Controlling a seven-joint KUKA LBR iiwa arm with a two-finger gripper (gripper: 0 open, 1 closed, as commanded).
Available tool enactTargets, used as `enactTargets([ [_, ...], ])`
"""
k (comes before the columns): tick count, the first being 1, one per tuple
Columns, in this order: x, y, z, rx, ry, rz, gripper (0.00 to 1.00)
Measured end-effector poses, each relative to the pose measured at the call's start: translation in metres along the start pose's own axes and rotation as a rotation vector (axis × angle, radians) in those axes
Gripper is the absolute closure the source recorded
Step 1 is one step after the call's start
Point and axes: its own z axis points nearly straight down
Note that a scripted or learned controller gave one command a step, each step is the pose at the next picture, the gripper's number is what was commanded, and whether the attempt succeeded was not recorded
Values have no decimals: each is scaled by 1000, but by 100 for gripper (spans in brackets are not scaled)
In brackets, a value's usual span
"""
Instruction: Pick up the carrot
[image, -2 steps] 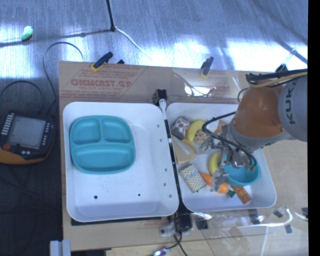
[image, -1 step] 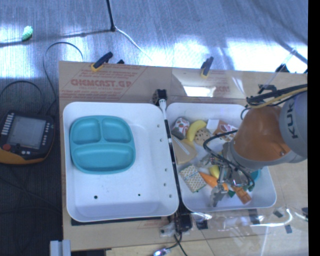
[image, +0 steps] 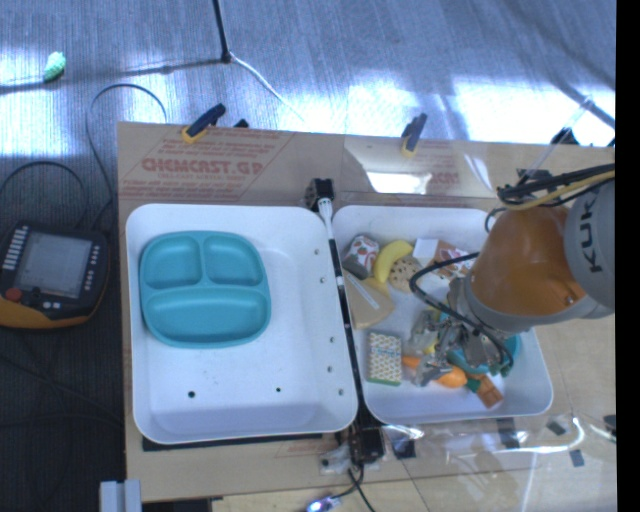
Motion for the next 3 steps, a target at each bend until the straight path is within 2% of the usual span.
enactTargets([
  [1,-36,33,-101,-6,11,50,100],
  [2,-33,32,-97,-7,21,53,0],
  [3,8,7,6,-7,16,-74,0],
])
